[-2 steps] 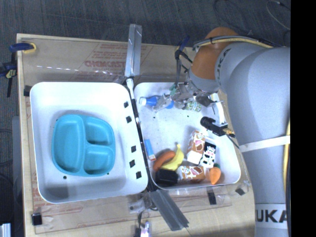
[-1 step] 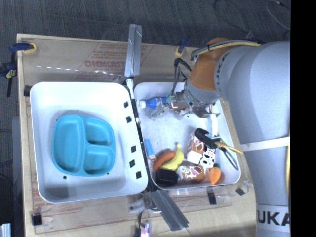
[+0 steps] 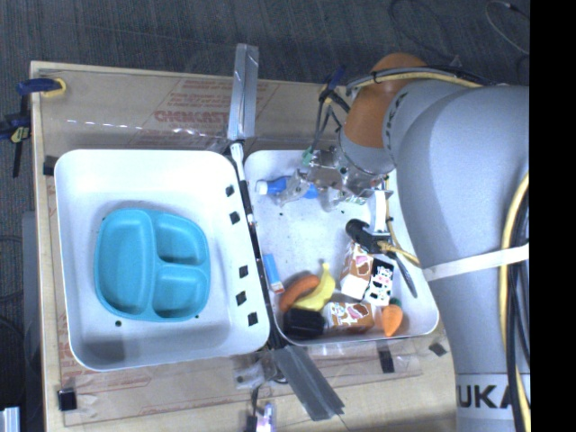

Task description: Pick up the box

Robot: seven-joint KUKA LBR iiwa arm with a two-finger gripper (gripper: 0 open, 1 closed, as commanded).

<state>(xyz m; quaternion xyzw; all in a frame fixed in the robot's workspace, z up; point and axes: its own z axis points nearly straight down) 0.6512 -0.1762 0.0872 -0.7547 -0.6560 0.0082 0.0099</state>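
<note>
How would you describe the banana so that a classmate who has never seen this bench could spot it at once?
Start at the right-hand white bin, the one under the grey arm. Look to its near end, where small things lie heaped together. The banana is the curved yellow piece there, between an orange item on its left and a patterned box on its right; nothing else in the heap is yellow.

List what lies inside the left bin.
A blue divided plate lies in the left bin, its three compartments holding nothing visible. The bin floor beneath the plate is covered, so anything under it cannot be seen.
</note>
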